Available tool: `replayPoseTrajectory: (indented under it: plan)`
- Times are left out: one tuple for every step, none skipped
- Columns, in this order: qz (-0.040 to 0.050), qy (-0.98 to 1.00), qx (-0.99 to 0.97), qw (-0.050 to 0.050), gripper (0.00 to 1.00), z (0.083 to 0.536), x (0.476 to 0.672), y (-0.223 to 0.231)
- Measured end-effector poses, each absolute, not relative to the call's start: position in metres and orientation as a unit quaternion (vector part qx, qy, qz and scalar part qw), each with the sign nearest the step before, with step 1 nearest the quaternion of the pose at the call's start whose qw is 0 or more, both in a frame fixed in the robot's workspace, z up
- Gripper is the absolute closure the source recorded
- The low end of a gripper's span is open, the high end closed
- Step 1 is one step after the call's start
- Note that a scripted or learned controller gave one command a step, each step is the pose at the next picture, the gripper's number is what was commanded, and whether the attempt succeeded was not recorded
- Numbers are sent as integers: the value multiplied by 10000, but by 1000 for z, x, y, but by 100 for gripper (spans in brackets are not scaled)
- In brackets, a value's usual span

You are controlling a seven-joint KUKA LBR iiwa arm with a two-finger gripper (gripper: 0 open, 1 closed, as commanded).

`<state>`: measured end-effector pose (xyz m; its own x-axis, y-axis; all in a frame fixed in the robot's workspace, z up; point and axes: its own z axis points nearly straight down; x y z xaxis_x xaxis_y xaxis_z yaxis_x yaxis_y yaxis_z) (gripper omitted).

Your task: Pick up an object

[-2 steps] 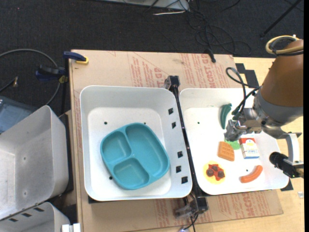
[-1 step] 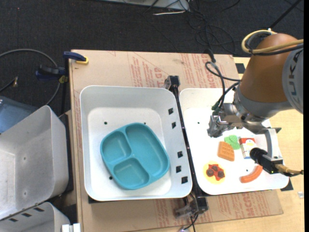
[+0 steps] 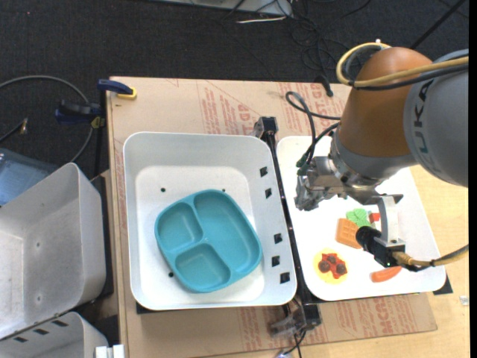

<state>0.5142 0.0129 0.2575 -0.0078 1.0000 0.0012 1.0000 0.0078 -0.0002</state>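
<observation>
since the pincer (image 3: pixel 309 196) sits low in the right bin (image 3: pixel 292 149), beside the orange waffle (image 3: pixel 347 233) and not over it, its fingers' state untellable, it may close on nothing.

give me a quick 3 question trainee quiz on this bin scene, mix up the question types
1. True or false: the teal divided plate lies in the left bin.
2. Multiple choice: over which bin does the end effector hang? A) the left bin B) the right bin C) the grey tub outside the bench
3. Fill in: the orange waffle-like block sits just above the ______ disc with dark red pieces on it.

Key
1. True.
2. B: the arm comes in from the right and its end effector is above the right bin, near its upper left part.
3. Yellow.
</observation>
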Motion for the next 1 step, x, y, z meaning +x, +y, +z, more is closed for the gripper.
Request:
replayPoseTrajectory:
  plan:
    - [-4,-7103,-7039,3,100,256,524,68]
